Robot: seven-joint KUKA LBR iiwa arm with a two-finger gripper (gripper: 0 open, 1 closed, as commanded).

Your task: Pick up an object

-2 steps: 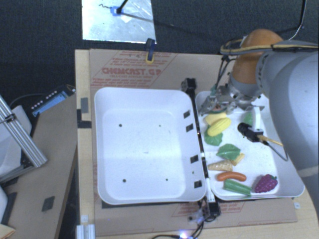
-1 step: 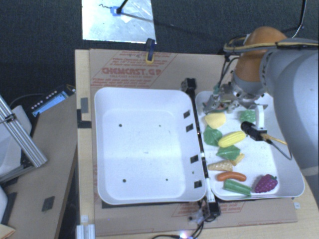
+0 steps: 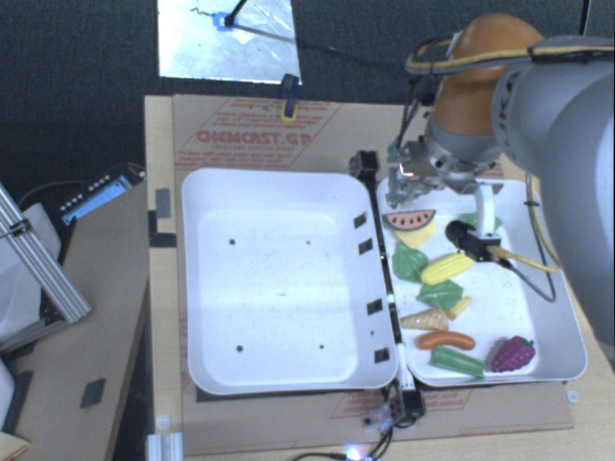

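Note:
My gripper [image 3: 407, 188] hangs over the far left corner of the right bin [image 3: 567, 339], just above a watermelon slice [image 3: 410, 222]. A yellow piece [image 3: 414, 239] lies right under that slice. Down the bin come a green leafy piece [image 3: 407, 263], a corn cob [image 3: 446, 269], a green pepper [image 3: 441, 294], a tan pastry [image 3: 423, 322], a red sausage [image 3: 445, 340], a green cucumber [image 3: 457, 361] and purple grapes [image 3: 512, 353]. I see nothing held in the gripper.
The left bin [image 3: 279, 286] lies beside the right one, with a black divider strip [image 3: 382, 267] between them. The grey arm [image 3: 567, 123] covers the right bin's far right part. A clamp [image 3: 288, 99] stands at the bench's back edge.

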